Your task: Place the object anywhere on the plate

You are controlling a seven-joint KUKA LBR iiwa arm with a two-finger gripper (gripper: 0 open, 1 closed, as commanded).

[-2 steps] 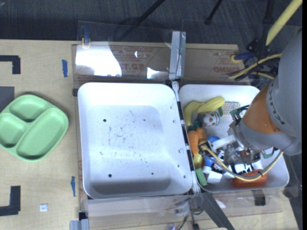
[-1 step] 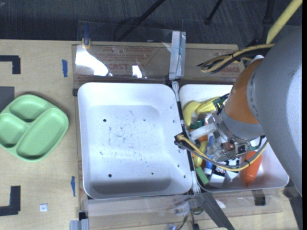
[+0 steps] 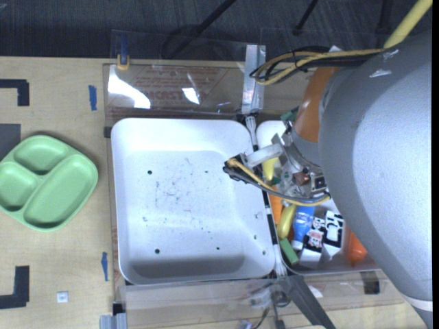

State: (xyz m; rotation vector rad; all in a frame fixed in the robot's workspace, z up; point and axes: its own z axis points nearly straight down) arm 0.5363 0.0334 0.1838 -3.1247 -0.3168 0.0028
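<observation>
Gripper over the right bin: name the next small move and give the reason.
Probably a short straight descent into the right bin toward the cluttered objects. The gripper sits above that pile, its fingers hidden by the wrist, with nothing visibly held. The green plate lies far off on the bench, left of the left bin, so something must be grasped first.

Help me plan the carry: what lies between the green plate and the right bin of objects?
In the camera view, the left white bin lies between the green plate and the right bin.
</observation>
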